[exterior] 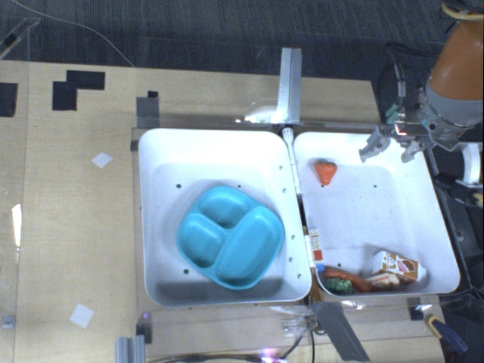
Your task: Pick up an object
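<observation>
Left bin (155,203): holds a blue divided plate (231,237), sitting toward the near side.
Right bin (431,225): an orange-red object (325,172) near the far left corner; a small carton (397,266) and a green item (338,283) along the near edge.
Arm (457,74): over the far right corner.
Gripper (392,146): fingers spread, nothing between them — well apart from the orange-red object.

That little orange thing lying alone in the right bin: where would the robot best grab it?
Probably across the middle of the orange thing, coming straight down from above. It is small and lumpy and lies by itself on the flat floor of the right bin, apart from the walls. The gripper hangs near the bin's far edge.
</observation>
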`<state>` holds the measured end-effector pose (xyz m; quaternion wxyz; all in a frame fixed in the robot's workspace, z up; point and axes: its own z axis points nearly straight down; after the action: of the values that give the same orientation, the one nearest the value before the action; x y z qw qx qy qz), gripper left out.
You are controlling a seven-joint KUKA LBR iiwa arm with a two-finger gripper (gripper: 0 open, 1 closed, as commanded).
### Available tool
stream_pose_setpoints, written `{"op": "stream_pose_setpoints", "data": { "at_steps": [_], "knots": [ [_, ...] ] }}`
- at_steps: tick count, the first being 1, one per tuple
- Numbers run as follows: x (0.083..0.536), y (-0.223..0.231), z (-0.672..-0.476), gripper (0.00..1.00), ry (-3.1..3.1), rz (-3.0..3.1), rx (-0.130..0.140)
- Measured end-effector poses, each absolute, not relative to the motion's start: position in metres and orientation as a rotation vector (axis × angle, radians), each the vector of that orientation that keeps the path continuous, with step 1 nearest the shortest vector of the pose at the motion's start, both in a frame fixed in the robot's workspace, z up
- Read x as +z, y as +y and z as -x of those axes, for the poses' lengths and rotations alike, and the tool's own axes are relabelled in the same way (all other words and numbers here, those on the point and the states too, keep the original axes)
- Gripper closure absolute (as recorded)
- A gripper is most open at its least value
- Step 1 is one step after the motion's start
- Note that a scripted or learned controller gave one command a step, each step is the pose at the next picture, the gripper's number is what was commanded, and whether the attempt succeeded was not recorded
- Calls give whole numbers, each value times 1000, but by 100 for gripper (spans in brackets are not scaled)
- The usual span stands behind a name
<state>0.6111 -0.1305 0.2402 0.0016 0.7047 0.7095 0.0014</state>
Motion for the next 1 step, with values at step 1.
{"op": "stream_pose_setpoints", "data": {
  "at_steps": [1],
  "knots": [
    [156,-89,-648,0,2164,-2275,3]
  ]
}}
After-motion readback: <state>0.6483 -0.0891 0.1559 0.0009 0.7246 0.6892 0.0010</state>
